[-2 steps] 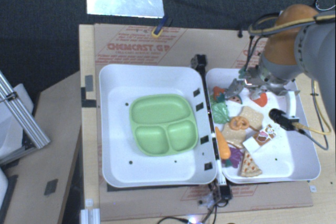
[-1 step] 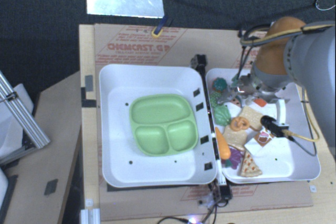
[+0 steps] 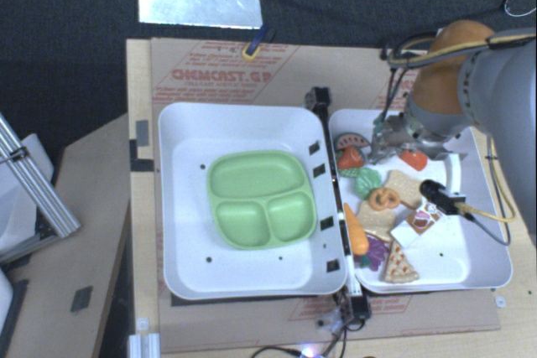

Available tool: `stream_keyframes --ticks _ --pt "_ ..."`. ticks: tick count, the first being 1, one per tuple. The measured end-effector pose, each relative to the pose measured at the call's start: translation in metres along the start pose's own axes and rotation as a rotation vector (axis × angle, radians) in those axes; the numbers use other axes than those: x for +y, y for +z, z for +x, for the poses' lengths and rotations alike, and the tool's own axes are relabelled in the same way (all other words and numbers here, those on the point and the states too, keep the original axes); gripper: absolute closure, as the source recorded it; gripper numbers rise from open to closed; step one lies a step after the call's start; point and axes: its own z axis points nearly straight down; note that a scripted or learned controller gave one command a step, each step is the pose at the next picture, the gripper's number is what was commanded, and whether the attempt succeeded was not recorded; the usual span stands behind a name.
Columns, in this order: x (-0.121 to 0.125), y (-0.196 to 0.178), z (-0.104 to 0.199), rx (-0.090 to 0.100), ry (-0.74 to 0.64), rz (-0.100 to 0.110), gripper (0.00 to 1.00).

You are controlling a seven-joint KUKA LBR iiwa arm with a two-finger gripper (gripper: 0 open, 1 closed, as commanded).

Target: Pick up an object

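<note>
Gripper [image 3: 382,148]: low over the far end of the right bin, arm coming in from three o'clock; its tips are lost among the toys, so I cannot tell how the jaws are set.
Tomato [image 3: 351,158]: a red toy just at nine o'clock of the gripper, close against it; whether they touch I cannot make out.
Red piece [image 3: 414,159]: small, at three o'clock of the gripper, partly under the wrist.
Green leafy toy [image 3: 367,180]: at six o'clock of the tomato, beside the bin's left wall.
Toast slice [image 3: 405,187]: tan, near the middle of the bin, with a pretzel [image 3: 384,199] touching its eight o'clock corner.
Carrot [image 3: 357,232]: orange, along the left wall, at seven o'clock of the pretzel.
Grapes [image 3: 376,251]: purple, just right of the carrot.
Pizza slice [image 3: 399,264]: at the near end, at five o'clock of the grapes.
Right bin [image 3: 478,264]: white, shallow, holding all the toy food.
Left bin [image 3: 189,138]: at nine o'clock of the right bin, touching it, with a green divided tray [image 3: 260,199] lying flat in its middle.
</note>
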Motion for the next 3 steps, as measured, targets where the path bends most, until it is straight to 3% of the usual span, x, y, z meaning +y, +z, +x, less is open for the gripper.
stream_keyframes --ticks 3 --pt "0.004 -0.125 -0.007 0.001 -0.004 0.006 1.0"
